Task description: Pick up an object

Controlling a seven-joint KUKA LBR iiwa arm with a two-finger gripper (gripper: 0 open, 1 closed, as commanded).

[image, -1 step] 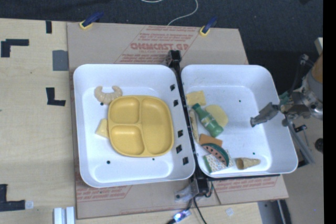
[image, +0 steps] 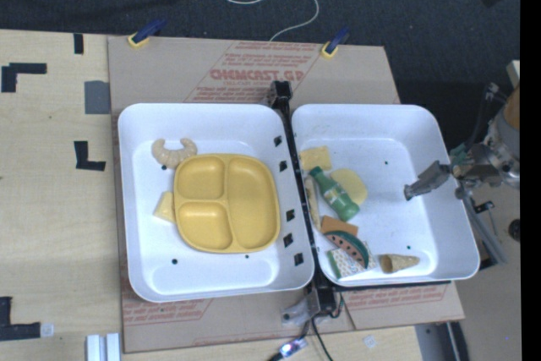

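Farthest to the left of my gripper (image: 423, 184), in the left bin (image: 135, 207), a tan curled piece (image: 172, 150) lies at the back, beside a yellow divided tray (image: 226, 202) with a small yellow wedge (image: 164, 205) poking out from under its left edge. Closer to me, across the divider and into the right bin (image: 423, 127), the toy food is gathered along the left wall: a pale yellow slice (image: 316, 157), a green bottle (image: 333, 192) lying over a yellow round piece (image: 353, 184), then an orange piece (image: 339, 226), a watermelon slice (image: 347, 254) and a cone-shaped wedge (image: 397, 263) toward the front. All of these sit well apart from me. My gripper hangs over the right bin's right side, above bare white floor, with nothing between its fingers; one dark finger points left, and I cannot tell whether the pair is spread or pressed together
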